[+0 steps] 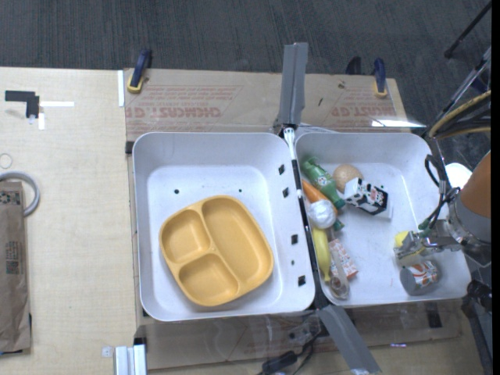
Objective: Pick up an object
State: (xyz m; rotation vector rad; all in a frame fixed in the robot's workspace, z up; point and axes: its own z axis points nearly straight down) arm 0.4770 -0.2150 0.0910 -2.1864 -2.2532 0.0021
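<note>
White bins sat side by side; far left of the gripper [416,248], the left bin [148,209] held a yellow divided plate [216,249]. Directly beneath the gripper lay a grey can [419,277]; grip state could not be told.

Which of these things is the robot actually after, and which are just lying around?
Job in hand:
gripper, low in the right bin
grey can beside it
cow toy, green bottle, banana, all there to pick

Lying about:
yellow tray in the left bin
blue clamps
brown bag
</note>
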